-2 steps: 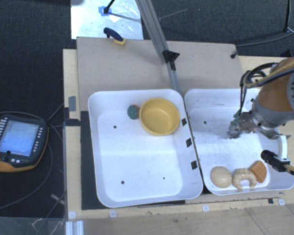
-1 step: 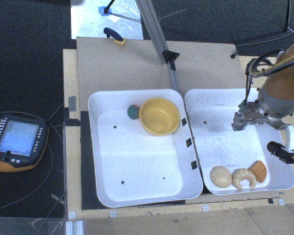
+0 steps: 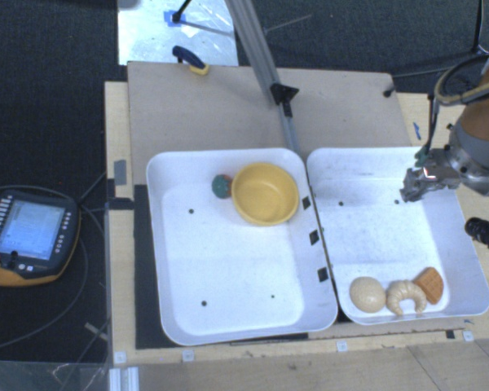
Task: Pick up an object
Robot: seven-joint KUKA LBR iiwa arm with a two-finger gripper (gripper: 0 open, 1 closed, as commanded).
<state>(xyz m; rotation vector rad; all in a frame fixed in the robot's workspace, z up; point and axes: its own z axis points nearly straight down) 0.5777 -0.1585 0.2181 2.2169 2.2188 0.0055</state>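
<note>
Dark carpet surrounds a pale wooden tabletop [image 3: 342, 108] that carries two shallow white bins side by side. No brand, label or writing can be read anywhere; the teach pendant [image 3: 26, 236] lying on the floor at the left has a lit pale-blue screen in a grey and yellow-orange housing, but its contents are too small to make out.

The left bin [image 3: 228, 300] holds a round yellow bowl [image 3: 265, 194], upright, near its far edge, with a small dark green ball [image 3: 221, 186] touching the bowl's left side. The right bin [image 3: 383, 226] holds three food-like pieces in a row along its near edge: a pale cream bun [image 3: 367, 294], a curved croissant [image 3: 406, 296] just beside it, and a flat orange-brown piece [image 3: 429, 283] resting against the croissant's right end. All three sit close together, touching or nearly so.

The grey arm [image 3: 481, 141] reaches in from the right, its orange band visible above the wrist. The hand [image 3: 416, 187] hangs over the far right part of the right bin, well apart from the row of food pieces, with nothing visible between its fingers; whether it is wide or narrow I cannot tell. A grey pole [image 3: 257, 43] slants across the far side of the tabletop, and a blue and yellow clamp [image 3: 190, 59] sits at the board's far left edge.
</note>
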